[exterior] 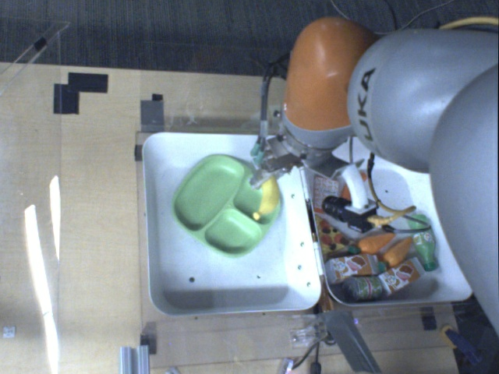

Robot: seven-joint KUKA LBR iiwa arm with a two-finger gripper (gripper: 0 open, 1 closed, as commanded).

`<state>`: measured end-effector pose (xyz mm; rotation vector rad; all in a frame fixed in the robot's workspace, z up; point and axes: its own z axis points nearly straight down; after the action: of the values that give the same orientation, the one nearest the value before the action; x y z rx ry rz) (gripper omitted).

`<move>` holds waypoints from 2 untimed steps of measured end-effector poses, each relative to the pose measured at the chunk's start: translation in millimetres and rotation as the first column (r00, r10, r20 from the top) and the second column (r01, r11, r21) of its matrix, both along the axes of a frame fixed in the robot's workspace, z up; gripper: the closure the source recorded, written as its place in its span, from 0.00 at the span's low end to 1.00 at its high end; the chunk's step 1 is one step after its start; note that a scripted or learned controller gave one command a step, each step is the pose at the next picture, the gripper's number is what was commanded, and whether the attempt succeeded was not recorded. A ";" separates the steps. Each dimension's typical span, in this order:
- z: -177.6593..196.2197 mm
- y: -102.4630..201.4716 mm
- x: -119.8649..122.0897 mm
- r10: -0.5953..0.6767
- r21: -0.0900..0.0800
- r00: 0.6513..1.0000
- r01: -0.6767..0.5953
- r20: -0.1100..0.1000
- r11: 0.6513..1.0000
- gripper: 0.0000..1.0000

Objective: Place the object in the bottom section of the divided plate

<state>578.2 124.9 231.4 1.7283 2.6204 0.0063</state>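
Over right section point(251, 196) of divided plate point(204, 197), pincer point(262, 178) is seen at yellow object point(269, 201); its state cannot be told. Placing judged underway; shift to near section point(230, 231) needed.

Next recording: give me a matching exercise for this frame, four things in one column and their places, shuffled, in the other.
Things:
1. green divided plate
2. yellow object
3. orange carrot-like item
4. gripper

Places:
A. in the right bin, among the clutter
B. over the plate's right edge
C. flat in the left bin
D. at the plate's right-hand section

Pairs: 1-C, 2-D, 3-A, 4-B.
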 end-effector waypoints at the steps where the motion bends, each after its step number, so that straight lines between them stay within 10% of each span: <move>1: -1.8 -72.0 31.1 0.073 -0.002 0.997 -0.073 0.002 0.997 1.00; 2: -40.1 -36.4 56.4 0.183 -0.001 0.983 -0.183 0.003 0.983 1.00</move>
<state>634.6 88.5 191.3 1.4791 2.7659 0.0074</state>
